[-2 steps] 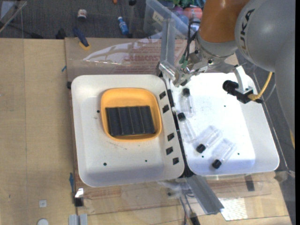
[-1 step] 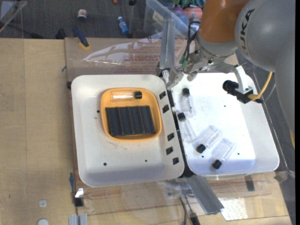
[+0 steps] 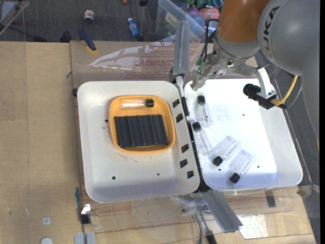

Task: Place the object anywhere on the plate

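The claw (image 3: 199,79) is shown low over the far-left corner of the right bin (image 3: 264,136); whether it is released or clenched cannot be told, its tips being small and blurred against the bin wall. Several clear vials with black caps (image 3: 223,154) are seen nearer the viewer than the claw, lying in that bin. The orange plate (image 3: 141,104), well to the claw's left in the left bin (image 3: 96,151), carries a dark ribbed insert and a small black cap-like item (image 3: 150,103), possibly a vial already placed. By judgement, a transfer remains to be done. The wrist is partly cut off above.
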You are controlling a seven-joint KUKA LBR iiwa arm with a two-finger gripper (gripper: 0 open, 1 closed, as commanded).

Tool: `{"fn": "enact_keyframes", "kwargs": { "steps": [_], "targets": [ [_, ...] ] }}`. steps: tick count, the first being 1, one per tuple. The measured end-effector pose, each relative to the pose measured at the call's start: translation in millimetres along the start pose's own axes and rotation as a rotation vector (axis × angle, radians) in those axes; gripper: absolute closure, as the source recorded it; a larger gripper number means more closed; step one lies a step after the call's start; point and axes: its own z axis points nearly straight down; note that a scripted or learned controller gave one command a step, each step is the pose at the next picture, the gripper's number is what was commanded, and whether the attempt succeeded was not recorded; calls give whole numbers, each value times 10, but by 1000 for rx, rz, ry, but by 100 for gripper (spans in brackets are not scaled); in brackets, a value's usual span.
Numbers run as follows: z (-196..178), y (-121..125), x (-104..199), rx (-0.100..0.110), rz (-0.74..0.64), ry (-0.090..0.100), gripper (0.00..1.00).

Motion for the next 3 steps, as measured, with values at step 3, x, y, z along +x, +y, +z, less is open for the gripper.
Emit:
{"fn": "enact_keyframes", "kwargs": {
  "steps": [3],
  "targets": [
    [-2010, -668, -1205, 3, -535, -1, 100]
  ]
}}
